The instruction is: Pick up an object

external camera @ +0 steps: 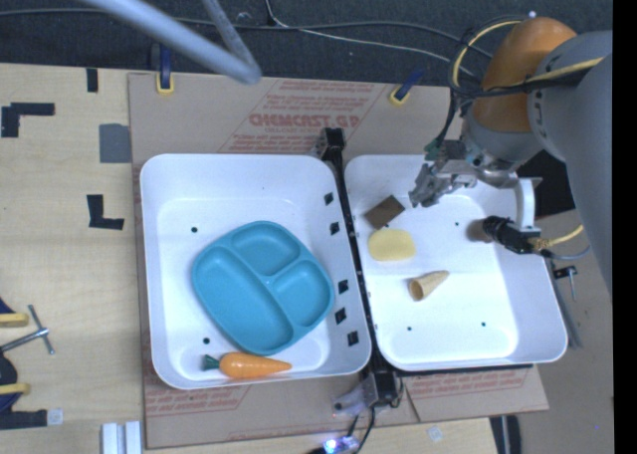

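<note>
Two white bins sit side by side on the counter (70, 243): the left bin (159, 193) holds one blue tray (261, 286) and one carrot (254, 366) at its near edge. The right bin (518, 333) holds three items, a brown block (384, 211), a yellow piece (392, 245) and a tan wedge (428, 285). The arm reaches in from the right, its gripper (430, 188) low over the right bin's far side, just right of the brown block; I cannot tell whether it is open or closed.

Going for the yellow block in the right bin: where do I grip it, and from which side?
Probably from straight above, closing across the short sides of the yellow block. It lies flat and low, with free floor around it; the brown piece sits just beyond, apart.
</note>
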Controlling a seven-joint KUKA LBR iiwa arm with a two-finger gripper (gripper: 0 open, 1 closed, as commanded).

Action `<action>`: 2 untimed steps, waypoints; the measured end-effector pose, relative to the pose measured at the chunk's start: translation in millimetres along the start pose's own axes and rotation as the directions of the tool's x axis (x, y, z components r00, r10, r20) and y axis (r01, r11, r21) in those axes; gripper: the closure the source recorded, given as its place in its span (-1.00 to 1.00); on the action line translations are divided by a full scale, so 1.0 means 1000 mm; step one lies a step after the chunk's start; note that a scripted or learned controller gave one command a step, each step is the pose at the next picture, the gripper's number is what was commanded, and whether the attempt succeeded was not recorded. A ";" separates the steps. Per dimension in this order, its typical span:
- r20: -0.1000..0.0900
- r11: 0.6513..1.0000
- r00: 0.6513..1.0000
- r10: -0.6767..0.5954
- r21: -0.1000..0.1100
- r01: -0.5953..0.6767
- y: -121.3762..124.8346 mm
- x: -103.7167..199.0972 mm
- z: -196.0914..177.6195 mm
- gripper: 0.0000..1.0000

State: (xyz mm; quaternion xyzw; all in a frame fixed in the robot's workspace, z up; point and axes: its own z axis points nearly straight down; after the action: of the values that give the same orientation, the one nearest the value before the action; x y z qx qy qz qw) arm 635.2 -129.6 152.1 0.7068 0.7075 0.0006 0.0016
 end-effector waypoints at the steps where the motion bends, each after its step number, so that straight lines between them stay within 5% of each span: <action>1: 0.000 1.000 1.000 -0.001 0.000 0.001 0.003 0.000 -0.043 1.00; 2: 0.000 1.000 1.000 -0.001 0.000 0.001 0.010 -0.006 -0.090 1.00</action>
State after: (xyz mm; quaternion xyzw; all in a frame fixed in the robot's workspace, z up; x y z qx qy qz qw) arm 645.0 -135.5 242.3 0.7064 0.7078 0.0006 0.0017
